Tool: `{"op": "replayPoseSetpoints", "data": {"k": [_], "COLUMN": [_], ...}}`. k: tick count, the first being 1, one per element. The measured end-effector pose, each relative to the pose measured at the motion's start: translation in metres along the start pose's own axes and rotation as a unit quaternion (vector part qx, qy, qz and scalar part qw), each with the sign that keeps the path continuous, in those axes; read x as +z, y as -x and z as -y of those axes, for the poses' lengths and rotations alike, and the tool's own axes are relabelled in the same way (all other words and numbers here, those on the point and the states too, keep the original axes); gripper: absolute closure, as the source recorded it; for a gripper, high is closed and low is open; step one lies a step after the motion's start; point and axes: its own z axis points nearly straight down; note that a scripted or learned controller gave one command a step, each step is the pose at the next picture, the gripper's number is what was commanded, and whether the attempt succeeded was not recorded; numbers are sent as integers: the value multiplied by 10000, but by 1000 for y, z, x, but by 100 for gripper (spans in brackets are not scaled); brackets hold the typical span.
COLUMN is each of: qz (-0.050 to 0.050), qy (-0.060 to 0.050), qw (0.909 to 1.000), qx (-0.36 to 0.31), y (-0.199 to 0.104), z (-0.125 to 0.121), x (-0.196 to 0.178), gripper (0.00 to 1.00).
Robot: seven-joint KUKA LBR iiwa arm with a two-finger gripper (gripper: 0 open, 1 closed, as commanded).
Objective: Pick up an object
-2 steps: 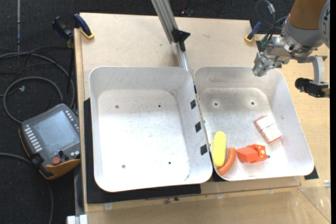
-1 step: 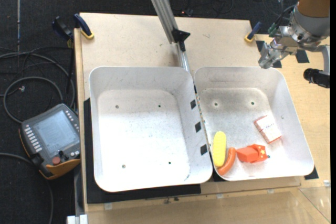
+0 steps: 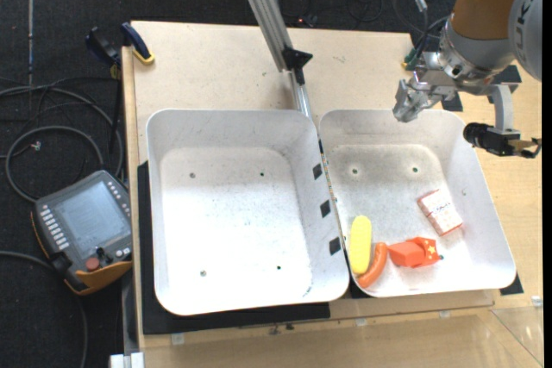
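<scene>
Four small objects lie in the right bin (image 3: 388,159), near its front. A yellow oblong piece (image 3: 360,242) rests by the bin's left wall, with an orange curved piece (image 3: 373,265) just in front of it. An orange-red block (image 3: 412,252) sits to their right. A pale pink box (image 3: 440,212) lies nearer the right wall. My gripper (image 3: 407,109) hangs above the back rim of the right bin, well away from all of them, and nothing shows between its fingers.
The left bin (image 3: 228,202) stands beside the right one, sharing a middle edge. A slanted metal pole (image 3: 267,9) crosses the back of the bench. A clamp (image 3: 129,43) sits at the bench's back left corner, and a teach pendant (image 3: 82,228) lies on the floor at left.
</scene>
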Motion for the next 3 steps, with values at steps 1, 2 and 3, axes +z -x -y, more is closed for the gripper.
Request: {"op": "replayPoseSetpoints", "data": {"k": [1,2,3], "qz": [1,0,3], "qy": [-10,-15,-17], "qw": [10000,10000,10000], "qx": [4,1,3], "y": [-44,-93,-143], "z": [11,28,58], "x": [8,20,22], "gripper": [100,100,100]}}
